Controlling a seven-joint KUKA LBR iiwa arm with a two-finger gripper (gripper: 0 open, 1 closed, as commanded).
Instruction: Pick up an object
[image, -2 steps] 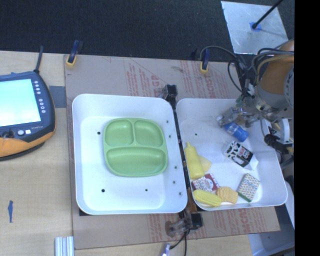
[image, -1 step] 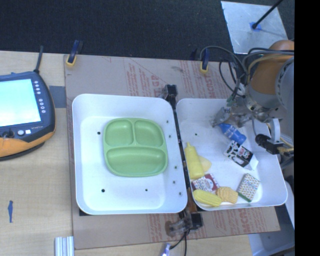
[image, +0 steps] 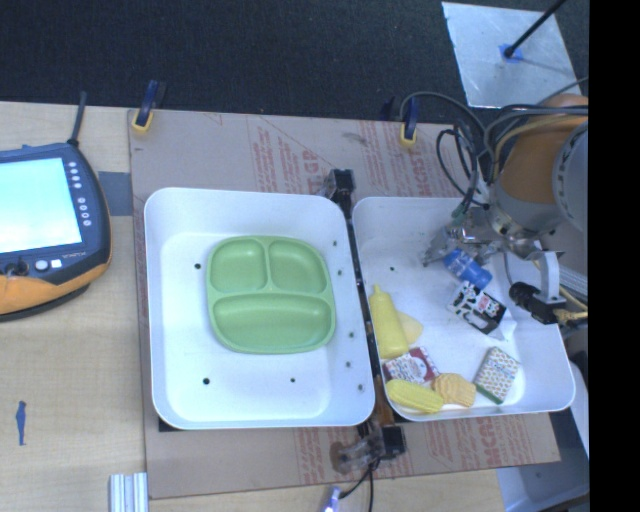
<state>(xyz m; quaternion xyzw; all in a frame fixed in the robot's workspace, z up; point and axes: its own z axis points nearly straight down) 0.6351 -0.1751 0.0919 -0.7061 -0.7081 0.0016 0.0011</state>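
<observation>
My gripper (image: 460, 243) hangs over the upper part of the right bin (image: 400, 225), reaching in from the right below the orange-banded wrist. A small blue object (image: 467, 269) lies just under and in front of it; whether they touch is unclear. A black-and-white patterned item (image: 478, 306) sits a little lower right. Further down are a yellow bottle (image: 386, 322), a yellow banana-like piece (image: 413, 397), a red-and-white packet (image: 411, 365), a tan waffle-like piece (image: 456, 389) and a green-checked box (image: 498, 374).
The left bin (image: 175, 380) holds a green divided plate (image: 270, 294). A tablet-like pendant (image: 45, 225) lies on the bench at far left. Cables (image: 455, 135) loop behind the arm above the right bin. Clamps (image: 145, 110) hold the cardboard under the bins.
</observation>
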